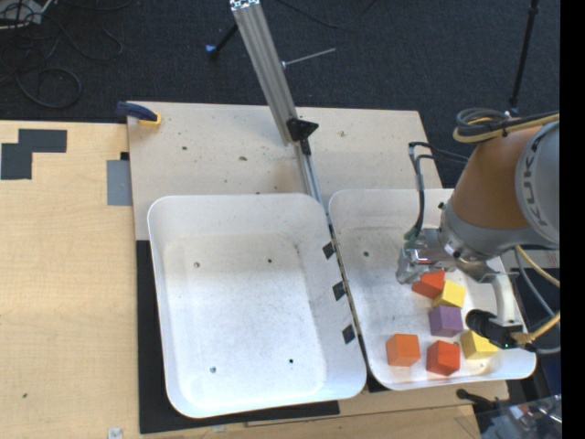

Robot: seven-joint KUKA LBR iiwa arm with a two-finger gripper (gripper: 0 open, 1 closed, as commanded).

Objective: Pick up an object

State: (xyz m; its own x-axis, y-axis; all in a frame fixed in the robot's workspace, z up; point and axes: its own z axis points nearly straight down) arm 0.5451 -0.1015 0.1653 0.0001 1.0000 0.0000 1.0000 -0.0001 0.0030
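Gripper (pixel 416 262) is sitting low inside the right bin (pixel 370 236), just up-left of the block cluster; cannot tell from this angle how it is set. An orange-red block (pixel 427 286) is lying just below the gripper, touching a yellow block (pixel 452 294), with a purple block (pixel 446 319) just beneath those. Further toward the right bin's near rim, an orange block (pixel 402 349), a red block (pixel 443 357) and another yellow block (pixel 477 344) are resting, while the left bin (pixel 183 245) is sitting beside the right bin.
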